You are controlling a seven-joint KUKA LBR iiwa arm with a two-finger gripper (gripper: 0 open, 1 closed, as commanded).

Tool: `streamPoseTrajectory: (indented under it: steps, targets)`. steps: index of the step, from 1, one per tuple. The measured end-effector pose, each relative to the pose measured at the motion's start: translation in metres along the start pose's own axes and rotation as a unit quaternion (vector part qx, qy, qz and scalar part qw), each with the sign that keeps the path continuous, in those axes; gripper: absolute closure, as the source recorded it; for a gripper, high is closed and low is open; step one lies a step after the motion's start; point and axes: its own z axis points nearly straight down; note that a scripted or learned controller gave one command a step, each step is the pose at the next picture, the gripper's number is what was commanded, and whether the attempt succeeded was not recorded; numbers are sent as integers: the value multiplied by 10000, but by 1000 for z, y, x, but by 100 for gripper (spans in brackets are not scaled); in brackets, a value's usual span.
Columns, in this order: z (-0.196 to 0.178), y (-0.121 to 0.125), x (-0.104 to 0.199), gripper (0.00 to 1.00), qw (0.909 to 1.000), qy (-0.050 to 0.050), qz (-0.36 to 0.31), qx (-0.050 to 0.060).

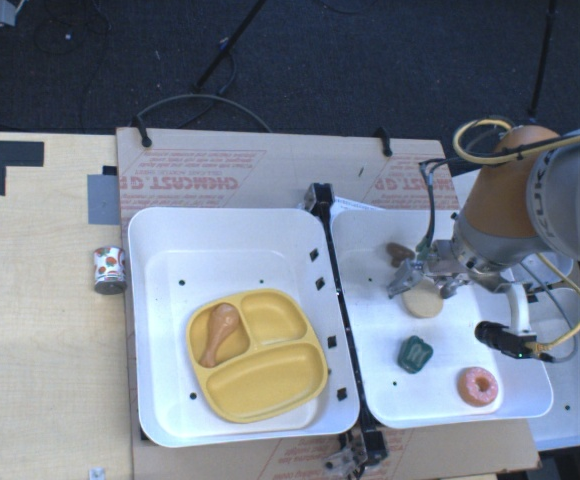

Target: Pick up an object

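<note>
The pincer point(422, 280) hangs low just above the cream ball point(423, 303); I cannot tell its state; nothing looks lifted, so the pick remains.

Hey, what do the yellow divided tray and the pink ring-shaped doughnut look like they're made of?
The yellow divided tray looks like moulded plastic: one even colour, smooth rounded compartment walls, a soft sheen. The pink ring-shaped doughnut is probably a plastic or rubber toy, judging by its uniform matte pink and clean edges; the view leaves the exact material open.

Glossy white plastic bins point(160, 268); yellow plastic tray point(270, 373); matt light wood bench point(30, 348).
</note>
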Motion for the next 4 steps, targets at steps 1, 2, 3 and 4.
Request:
streamPoseTrajectory:
  steps: [1,2,3,4]
  targets:
    - [-14,1,-1,100,10000,-4,14,-18]
    - [-63,5,7,100,10000,-9,-11,-50]
    - [-110,6,7,100,10000,-12,-11,-54]
    - [-102,0,64,100,10000,3,-25,-17]
